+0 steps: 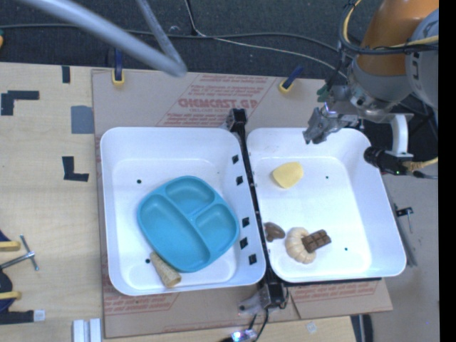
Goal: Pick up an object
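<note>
Approach step: nothing in my gripper yet. It hangs over the far rim of the right bin, tips pointing down. I cannot tell how its tips stand; too small and dark.

Closest candidate is the yellow piece: below and a bit left of the gripper, near but clear of it, lying alone on the bin floor. Farther down the same bin sits a cluster: a brown lump, a cream ring and a dark bar, the last two touching, so a worse pick.

Next: shift over the yellow piece, drop straight down, straddle it, then clamp. It looks rounded; it may slip.
</note>
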Controlling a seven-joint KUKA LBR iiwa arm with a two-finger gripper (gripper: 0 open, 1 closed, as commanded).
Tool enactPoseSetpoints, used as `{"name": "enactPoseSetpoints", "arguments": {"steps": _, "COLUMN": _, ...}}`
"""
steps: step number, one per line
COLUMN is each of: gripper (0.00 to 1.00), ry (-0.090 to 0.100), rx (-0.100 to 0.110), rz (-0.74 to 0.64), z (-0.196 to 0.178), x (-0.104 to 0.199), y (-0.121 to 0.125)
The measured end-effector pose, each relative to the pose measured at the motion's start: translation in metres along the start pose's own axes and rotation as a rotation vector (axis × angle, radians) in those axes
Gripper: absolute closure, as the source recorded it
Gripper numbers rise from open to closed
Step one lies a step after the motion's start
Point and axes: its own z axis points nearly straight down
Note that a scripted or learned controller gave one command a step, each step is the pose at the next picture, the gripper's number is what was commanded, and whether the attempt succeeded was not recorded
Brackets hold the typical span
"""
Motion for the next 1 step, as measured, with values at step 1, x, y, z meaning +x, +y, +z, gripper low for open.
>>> {"name": "enactPoseSetpoints", "arguments": {"steps": 1, "gripper": 1.0, "ry": 0.0, "rx": 0.003, "rz": -0.002, "z": 0.0197, "x": 0.0477, "y": -0.0092}}
